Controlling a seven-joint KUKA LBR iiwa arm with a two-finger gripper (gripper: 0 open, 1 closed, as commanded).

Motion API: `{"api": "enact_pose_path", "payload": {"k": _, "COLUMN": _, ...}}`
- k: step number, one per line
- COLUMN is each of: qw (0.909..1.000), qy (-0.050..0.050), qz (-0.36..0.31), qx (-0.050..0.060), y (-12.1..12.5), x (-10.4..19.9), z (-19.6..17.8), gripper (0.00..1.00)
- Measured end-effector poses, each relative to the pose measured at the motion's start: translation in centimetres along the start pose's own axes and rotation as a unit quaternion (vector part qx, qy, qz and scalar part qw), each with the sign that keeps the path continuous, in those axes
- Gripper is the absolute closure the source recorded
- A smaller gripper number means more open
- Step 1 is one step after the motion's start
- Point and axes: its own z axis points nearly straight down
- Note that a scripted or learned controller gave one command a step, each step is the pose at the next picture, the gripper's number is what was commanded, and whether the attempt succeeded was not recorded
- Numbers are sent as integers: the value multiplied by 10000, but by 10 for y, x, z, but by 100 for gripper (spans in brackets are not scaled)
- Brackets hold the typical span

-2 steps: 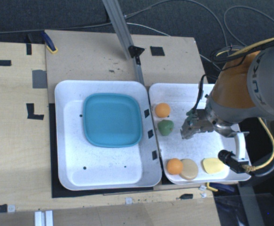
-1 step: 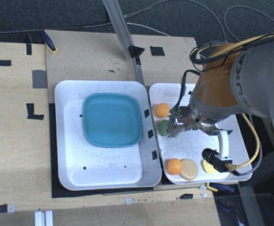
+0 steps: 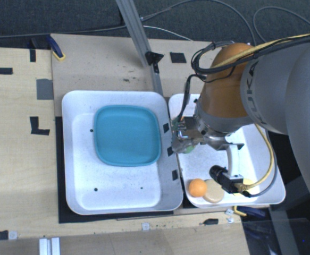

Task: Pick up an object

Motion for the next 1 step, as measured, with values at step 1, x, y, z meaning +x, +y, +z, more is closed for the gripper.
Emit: {"api": "enact_pose_path", "payload": {"k": 1, "qw": 10000, "qy": -2, "qz": -1, "qx": 3, "y": 8, "x": 50, "z": -5, "gripper": 100}}
